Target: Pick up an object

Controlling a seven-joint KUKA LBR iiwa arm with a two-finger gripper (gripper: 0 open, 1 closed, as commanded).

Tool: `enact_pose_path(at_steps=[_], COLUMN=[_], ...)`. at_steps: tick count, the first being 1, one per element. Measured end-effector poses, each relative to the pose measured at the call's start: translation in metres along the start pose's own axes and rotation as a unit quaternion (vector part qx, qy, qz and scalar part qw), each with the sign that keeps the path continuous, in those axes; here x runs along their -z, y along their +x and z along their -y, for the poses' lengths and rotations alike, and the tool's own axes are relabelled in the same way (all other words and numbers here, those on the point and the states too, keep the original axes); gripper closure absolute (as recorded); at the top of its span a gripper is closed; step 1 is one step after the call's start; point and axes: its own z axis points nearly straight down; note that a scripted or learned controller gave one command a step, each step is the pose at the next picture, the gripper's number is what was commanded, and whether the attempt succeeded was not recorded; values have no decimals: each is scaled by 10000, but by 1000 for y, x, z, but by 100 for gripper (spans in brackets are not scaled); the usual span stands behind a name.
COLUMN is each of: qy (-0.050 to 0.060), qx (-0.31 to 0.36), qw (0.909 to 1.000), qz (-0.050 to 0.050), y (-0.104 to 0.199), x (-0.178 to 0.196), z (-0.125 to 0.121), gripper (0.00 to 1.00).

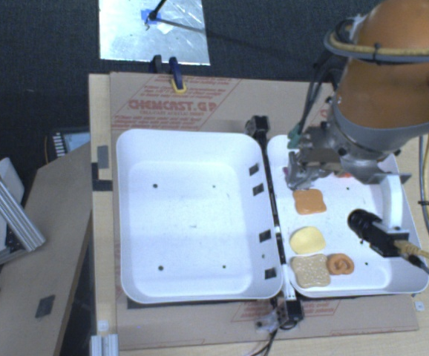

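Several food-like pieces lie in the right bin (398, 199): an orange square piece (310, 202), a pale yellow round piece (307, 239), a tan bread-like slab (312, 271) and a small brown curled piece (340, 264). My gripper (299, 175) hangs over the bin's upper left part, just above and to the left of the orange square. Nothing shows between its fingers, and the wrist hides how they stand.
The left bin (192, 213) sits beside the right one, with black clips (262, 191) along the shared edge. Both rest on a brown cardboard sheet (177, 102). A silvery foil sheet (154, 19) lies beyond the bench's far edge.
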Motion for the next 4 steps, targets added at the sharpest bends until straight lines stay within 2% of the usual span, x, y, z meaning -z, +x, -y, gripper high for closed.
enact_pose_path(at_steps=[1, 2, 3, 4], qy=[-37, -31, -69, -30], qx=[40, 54, 33, 55], qw=[10000, 10000, 10000, 10000], qz=[-7, -15, -24, -10], y=[45, 100, 118, 118], x=[35, 68, 161, 167], z=[-18, -1, -15, -15], gripper=[100, 100, 100, 100])
